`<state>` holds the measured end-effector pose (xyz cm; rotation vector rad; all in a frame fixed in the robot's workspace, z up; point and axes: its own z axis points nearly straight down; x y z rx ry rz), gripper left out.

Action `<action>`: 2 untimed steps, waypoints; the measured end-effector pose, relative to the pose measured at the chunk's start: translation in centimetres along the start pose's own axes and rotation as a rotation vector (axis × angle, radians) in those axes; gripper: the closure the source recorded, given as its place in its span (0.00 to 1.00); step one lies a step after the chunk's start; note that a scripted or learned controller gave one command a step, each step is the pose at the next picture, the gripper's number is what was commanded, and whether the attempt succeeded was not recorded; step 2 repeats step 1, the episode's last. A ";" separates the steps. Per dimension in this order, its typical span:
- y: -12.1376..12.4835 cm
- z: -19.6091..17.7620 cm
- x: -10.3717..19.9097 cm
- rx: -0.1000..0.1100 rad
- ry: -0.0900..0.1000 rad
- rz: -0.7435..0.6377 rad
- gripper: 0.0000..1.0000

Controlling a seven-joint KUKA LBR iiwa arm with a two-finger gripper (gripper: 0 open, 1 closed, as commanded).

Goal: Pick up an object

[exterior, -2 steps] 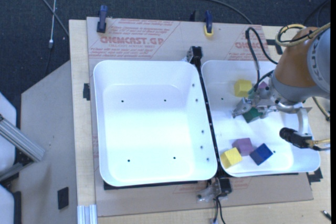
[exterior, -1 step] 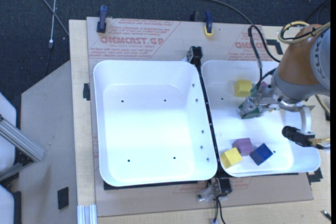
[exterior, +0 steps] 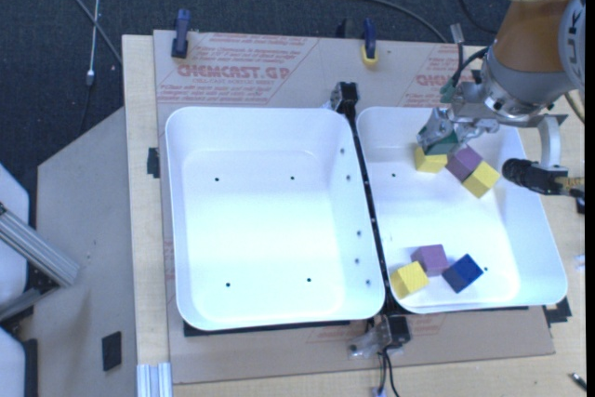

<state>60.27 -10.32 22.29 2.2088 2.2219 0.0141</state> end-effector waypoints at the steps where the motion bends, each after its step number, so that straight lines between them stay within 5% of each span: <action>1: -5.1 -3.5 6.6 0.009 0.001 0.000 1.00; 2: -5.1 -3.5 6.6 0.009 0.001 0.000 1.00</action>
